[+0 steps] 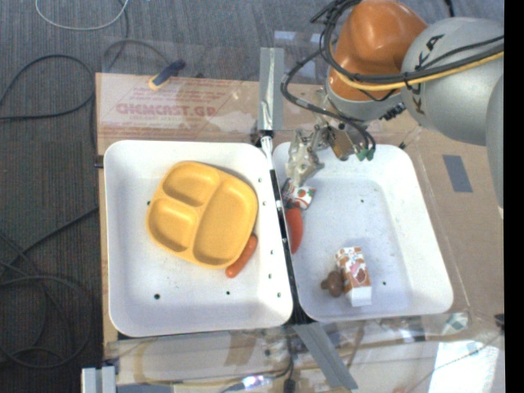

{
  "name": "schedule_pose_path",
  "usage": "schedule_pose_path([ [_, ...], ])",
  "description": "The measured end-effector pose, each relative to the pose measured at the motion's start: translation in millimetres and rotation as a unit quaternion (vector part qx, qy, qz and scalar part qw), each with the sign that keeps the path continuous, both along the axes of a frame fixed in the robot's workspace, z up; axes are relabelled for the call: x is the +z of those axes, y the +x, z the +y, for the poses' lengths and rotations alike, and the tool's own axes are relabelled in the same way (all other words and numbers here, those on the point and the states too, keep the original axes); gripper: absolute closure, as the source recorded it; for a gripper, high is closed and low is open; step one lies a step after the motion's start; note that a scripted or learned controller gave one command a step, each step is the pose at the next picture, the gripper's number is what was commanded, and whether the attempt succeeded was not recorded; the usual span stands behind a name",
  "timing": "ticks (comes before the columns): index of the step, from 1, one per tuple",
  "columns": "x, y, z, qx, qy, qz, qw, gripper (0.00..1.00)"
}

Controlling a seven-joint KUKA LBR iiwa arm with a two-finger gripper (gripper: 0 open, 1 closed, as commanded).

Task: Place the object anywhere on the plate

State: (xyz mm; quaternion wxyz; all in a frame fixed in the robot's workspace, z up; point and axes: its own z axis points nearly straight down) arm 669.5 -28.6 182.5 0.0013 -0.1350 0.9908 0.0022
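Yellow plastic plate [202, 213], with three compartments, lies in the left bin [123, 301]. A sausage [241, 257] lies in that bin touching the plate's rim at 5 o'clock. The gripper [298, 173] hangs over the right bin [409, 219] near the bin's 10 o'clock corner, beside the shared wall. A small red-and-white item [300, 196] sits directly below the fingertips; whether the fingers grip it, or how far they stand apart, cannot be determined. A carrot [294, 227] lies just below, at 6 o'clock of that item. A small carton [353, 273] and a brown piece [332, 282] rest toward 5 o'clock. Judged step: pick-up in progress. Next move requires a confirmed lift, then travel toward 9 o'clock across the wall to the plate.
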Motion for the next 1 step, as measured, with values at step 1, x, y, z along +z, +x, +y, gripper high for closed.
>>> schedule_pose_path([
  [1,0.2,0.0,-3.3,0.078,-0.0029,0.0,0.9969,1.0],
])
